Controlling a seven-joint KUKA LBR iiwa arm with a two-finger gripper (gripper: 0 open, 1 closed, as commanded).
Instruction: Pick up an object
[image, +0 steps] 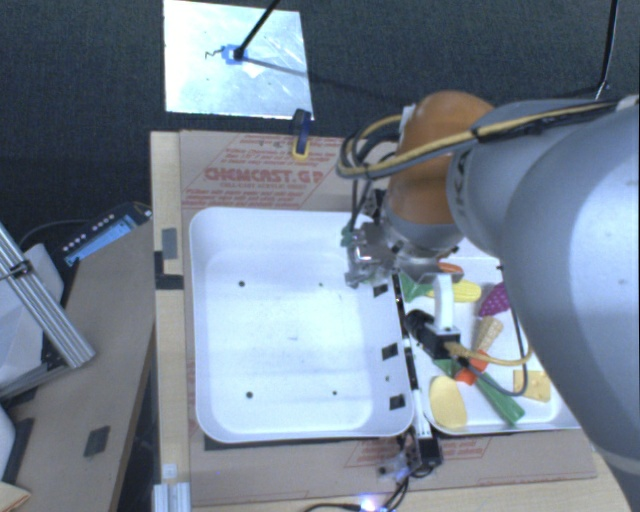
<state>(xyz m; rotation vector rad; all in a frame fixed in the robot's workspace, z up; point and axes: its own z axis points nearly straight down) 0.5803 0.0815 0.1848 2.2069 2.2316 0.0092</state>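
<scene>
- The gripper (368, 258) is hanging over the seam where the two white bins meet, under the orange band (440, 150) of the grey arm (560, 250). Dark brackets and cables are crowding it, so I cannot tell whether it is wide, narrow or holding anything.
- No toy is showing directly beneath the gripper; the nearest pieces are lying just to its right and toward the near edge, inside the right bin (505, 426).
- Closest to the gripper, a green piece (418, 288) is lying beside a small orange-red piece (450, 268), both partly hidden by the arm.
- A little farther right of the gripper, a yellow piece (466, 292) is sitting next to a purple piece (495, 298), with a tan cone (487, 331) lying just nearer than them.
- Nearer still from the gripper, a long green stick (498, 396) is lying at a slant, with a smooth yellow oval (449, 404) on its left and a pale yellow wedge (538, 386) on its right.
- To the gripper's left, the left bin (200, 300) is showing a bare white floor with a few dark specks.
- Both bins are resting on a cardboard sheet (170, 200) on the counter; beyond the gripper, red print on it is reading "CHEMCAST GP" (265, 173), with smaller lines too blurred to read.
- Just past that print, a yellow and blue clamp (300, 135) is gripping the cardboard's far edge.
</scene>
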